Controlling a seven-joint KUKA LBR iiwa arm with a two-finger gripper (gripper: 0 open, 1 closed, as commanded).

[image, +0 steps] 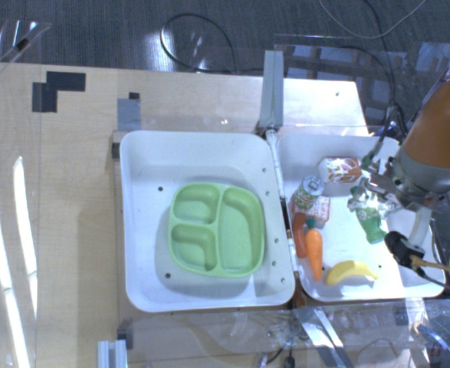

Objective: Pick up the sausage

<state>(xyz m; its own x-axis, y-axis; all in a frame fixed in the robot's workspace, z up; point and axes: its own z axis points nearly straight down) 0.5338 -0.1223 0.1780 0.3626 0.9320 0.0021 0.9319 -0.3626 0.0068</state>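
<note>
Tool: the tool [369, 192] is over the right part of the right bin [328, 142], at the end of the grey arm [428, 171] that comes in from the right.
Tool state: I cannot tell if it is open or closed; it is small and mixed with the things under it, and I see nothing clearly gripped.
Sausage: the sausage [298, 234] seems to be the short reddish piece near the left wall of the right bin, touching the left side of the carrot [314, 253]. It is apart from the tool.
Can: a small can [310, 191] with a red label lies just above the sausage.
Green pouch: a green pouch [372, 225] lies just below the tool.
Banana: a yellow banana [351, 272] lies near the front wall, to the right of the carrot tip.
Package: a white and brown package [339, 170] lies toward the back, left of the tool.
Left bin: the left bin [136, 205] holds a green tray [217, 230] with three compartments.
Table: both bins stand on the light wooden table [64, 221].
</note>
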